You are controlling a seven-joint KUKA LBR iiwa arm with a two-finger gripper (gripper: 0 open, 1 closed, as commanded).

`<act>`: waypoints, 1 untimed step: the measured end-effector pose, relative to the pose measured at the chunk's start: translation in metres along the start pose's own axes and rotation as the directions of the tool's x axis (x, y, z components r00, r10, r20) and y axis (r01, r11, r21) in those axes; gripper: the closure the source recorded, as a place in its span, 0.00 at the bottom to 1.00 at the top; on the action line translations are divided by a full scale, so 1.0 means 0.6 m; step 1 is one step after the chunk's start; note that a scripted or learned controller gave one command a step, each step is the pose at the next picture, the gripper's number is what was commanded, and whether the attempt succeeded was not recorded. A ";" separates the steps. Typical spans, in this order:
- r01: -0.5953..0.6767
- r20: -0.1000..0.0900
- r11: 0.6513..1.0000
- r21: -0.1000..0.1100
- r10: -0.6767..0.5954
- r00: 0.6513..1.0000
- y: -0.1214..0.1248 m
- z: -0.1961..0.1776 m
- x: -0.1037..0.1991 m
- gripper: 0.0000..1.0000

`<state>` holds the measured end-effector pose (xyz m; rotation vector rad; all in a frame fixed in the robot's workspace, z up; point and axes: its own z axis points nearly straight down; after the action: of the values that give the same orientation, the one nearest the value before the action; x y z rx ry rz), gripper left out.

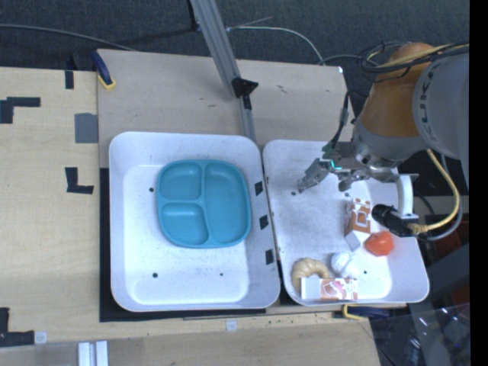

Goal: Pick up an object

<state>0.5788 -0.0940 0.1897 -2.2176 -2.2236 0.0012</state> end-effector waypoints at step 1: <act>-0.001 0.000 1.000 0.007 0.001 1.000 -0.013 0.104 -0.001 0.00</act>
<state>0.5707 -0.0945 0.1272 -2.2161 -2.2187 0.0087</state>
